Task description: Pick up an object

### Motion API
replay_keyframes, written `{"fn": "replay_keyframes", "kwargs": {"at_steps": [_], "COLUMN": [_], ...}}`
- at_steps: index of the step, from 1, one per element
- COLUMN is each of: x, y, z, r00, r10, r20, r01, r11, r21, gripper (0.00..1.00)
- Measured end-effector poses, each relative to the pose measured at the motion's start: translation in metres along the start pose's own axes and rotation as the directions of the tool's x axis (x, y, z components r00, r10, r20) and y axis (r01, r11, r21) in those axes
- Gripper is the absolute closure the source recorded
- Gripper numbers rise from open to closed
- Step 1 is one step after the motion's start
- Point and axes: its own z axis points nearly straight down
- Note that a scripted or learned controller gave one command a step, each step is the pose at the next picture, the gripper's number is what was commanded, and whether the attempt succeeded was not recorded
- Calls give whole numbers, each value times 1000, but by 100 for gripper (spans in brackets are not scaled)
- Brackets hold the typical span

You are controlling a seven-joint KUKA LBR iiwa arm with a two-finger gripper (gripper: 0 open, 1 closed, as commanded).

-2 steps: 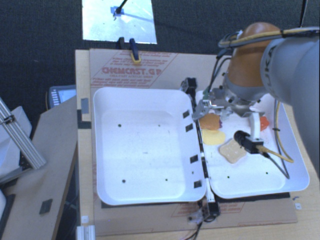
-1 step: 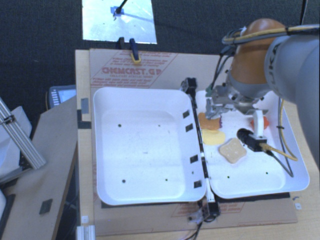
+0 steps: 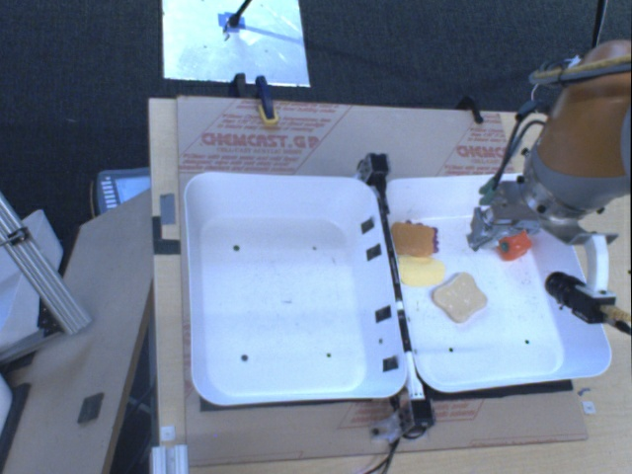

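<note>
In the camera view, the gripper (image 3: 491, 227) hangs low over the right bin (image 3: 523, 363), just left of an orange-red object (image 3: 513, 246); its grip state cannot be told. A toast slice (image 3: 459, 297), yellow piece (image 3: 422, 272) and brown-topped piece (image 3: 415, 238) lie nearer the left bin (image 3: 212, 294).

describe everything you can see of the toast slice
The toast slice is a small tan, bread-shaped piece with a paler face and a darker rounded crust edge. It looks like toy plastic or foam. It lies flat on the floor of the right bin, near the middle. Its upper-left corner meets or slightly overlaps a flat yellow piece. It lies apart from the gripper.
</note>
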Motion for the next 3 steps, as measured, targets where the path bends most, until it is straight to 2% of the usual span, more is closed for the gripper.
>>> {"fn": "replay_keyframes", "kwargs": {"at_steps": [1, 2, 3], "x": [69, 139, 119], "y": [13, 14, -50], "z": [-12, -20, -99], "r00": [1000, 1000, 1000], "r10": [-17, -17, -9], "r20": [-5, -6, -5], "r01": [17, 17, 9], "r11": [1000, 1000, 1000], "r21": [2, 3, -3], "gripper": [100, 100, 100]}}
